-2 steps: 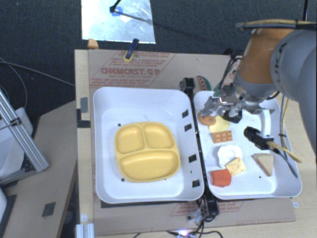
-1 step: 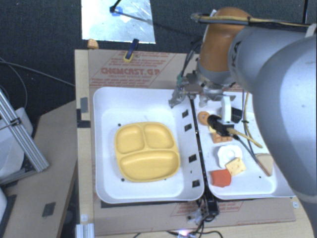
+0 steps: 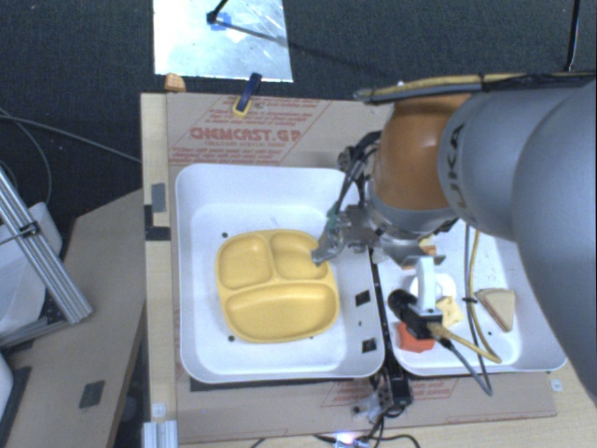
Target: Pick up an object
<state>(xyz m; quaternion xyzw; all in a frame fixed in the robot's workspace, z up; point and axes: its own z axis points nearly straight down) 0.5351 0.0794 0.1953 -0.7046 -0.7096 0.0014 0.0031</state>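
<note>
Gripper: seen low over the left bin, close to that bin's right wall, about halfway along it.
Gripper opening: cannot be told; the tip is small and dark against the plate rim, and no gap can be made out.
Held: nothing is seen gripped.
Contact: the tip is seen at the far right corner of the yellow divided plate, on or just above the rim; touching or just clear cannot be told.
Plate position: flat on the floor of the left bin, around its middle, nearer the right wall than the left; three compartments are seen, two on the far side and one long one on the near side.
Plate vs gripper: most of the plate is spread to the left of and nearer than the tip.
Arm: reached in from the right, across the right bin, with the orange band above the wall between the bins.
Right bin: a tan wedge is seen near the right wall, and an orange object at the near left corner, both well apart from the gripper.
Under bins: a printed cardboard sheet.
</note>
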